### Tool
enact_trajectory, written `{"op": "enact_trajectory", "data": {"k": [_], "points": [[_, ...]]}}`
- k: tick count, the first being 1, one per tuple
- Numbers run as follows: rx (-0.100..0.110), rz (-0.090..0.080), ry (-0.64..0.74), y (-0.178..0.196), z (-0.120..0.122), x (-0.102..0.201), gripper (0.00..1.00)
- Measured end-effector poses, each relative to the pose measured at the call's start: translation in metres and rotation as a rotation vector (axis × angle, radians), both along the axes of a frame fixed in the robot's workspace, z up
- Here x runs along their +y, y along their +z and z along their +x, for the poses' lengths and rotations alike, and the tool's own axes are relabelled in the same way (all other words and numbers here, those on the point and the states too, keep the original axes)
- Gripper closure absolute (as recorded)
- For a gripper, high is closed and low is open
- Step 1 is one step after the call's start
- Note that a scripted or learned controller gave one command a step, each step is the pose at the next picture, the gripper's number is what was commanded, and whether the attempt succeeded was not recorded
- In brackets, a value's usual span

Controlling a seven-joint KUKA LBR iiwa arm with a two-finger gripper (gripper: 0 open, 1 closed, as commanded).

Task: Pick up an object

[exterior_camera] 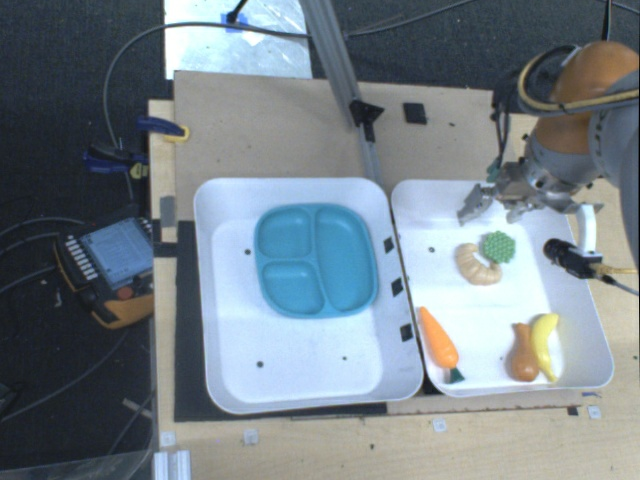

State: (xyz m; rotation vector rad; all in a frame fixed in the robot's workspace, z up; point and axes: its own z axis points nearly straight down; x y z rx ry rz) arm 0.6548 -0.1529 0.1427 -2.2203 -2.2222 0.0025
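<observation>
**Arm poised over the right bin, fingers spread and empty**

The grey arm (590, 118) enters from the right side of the camera view, its orange band uppermost and the wrist bent down toward the bench. The gripper (497, 204) hangs over the far part of the right bin (425, 200), near that bin's back wall. Its two fingers (473, 205) stand apart in a splayed pose, and nothing sits between them; the gripper is released and carries nothing.

The objects lie in the right bin, all nearer the camera than the gripper. Closest to it is a green broccoli-like piece (498, 246), just below the fingertips in the view and apart from them. Touching the green piece on its left is a tan croissant (478, 265). Further toward the front of the bin, an orange carrot (439, 341) lies beside the bin's left wall, tilted, with its dark tip pointing to the front edge. At the front right corner a yellow banana (546, 343) rests against a brown drumstick-shaped piece (522, 356); both are well apart from the gripper.

The left bin (225, 298) holds a blue divided plate (315, 259) with three compartments, lying flat toward the back of the bin.
</observation>
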Motion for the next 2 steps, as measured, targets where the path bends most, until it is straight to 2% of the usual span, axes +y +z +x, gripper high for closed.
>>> {"op": "enact_trajectory", "data": {"k": [1, 2], "points": [[0.000, 0.000, 0.001, -0.052, 0.000, 0.000, 0.00], [-0.007, -0.001, 0.002, -0.037, 0.002, 0.000, 1.00]]}}
